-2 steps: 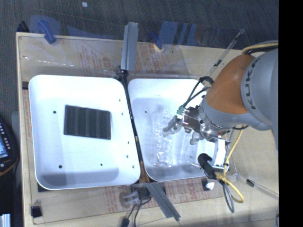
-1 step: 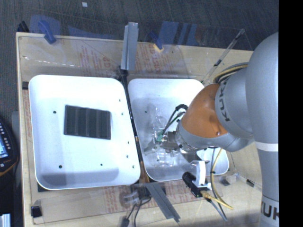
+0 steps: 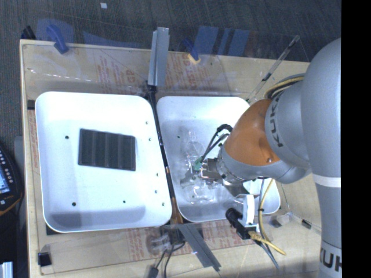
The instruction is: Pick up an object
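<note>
Low in the right bin (image 3: 174, 112), claw (image 3: 200, 175) among clear plastic objects (image 3: 191, 155), its spread impossible to tell.

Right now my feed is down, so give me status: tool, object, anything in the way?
Tool low in right bin, fingers hidden. Clear objects under it, grasp unconfirmed. Dark pad in left bin, not in the way.

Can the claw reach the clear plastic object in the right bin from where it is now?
Probably yes. The claw is already low inside the right bin, right over the clear plastic object, and nothing else lies between them.
</note>
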`<action>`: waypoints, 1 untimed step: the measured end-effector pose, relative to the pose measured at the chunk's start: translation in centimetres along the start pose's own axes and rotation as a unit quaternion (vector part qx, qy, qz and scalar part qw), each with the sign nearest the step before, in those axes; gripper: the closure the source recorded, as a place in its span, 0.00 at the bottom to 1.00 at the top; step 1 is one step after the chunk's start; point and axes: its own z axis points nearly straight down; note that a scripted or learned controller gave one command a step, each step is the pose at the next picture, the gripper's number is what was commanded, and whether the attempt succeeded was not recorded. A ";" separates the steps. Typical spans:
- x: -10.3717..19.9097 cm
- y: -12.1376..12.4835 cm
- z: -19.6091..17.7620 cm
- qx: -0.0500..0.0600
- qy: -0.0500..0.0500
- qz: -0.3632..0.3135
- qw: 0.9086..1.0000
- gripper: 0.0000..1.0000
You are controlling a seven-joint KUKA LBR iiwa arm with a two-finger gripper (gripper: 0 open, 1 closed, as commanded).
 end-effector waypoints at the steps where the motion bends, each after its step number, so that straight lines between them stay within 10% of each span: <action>1: 5.1 4.7 -8.9 0.003 0.001 0.027 1.000 1.00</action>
